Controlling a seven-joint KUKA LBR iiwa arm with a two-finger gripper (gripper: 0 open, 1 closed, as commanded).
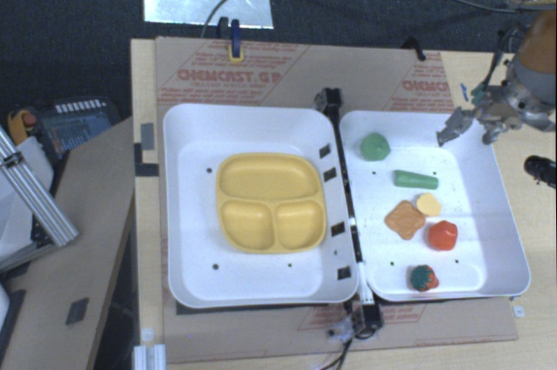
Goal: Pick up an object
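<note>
The right bin [496,211] holds several small toy foods. A green ball [375,146] lies near its back left, and a green stick [416,179] lies just in front of that. Closer to me sit an orange cracker-like piece [405,219], a pale yellow piece [428,205], a red pepper [443,235] and a dark green and red piece [423,277]. My gripper [471,126] hangs above the bin's back right, to the right of the green ball. Its fingers are spread apart and nothing is between them.
The left bin [183,211] holds a yellow divided plate [270,201]. A black clip row [335,185] joins the two bins. Cables run across the dark floor behind the bench.
</note>
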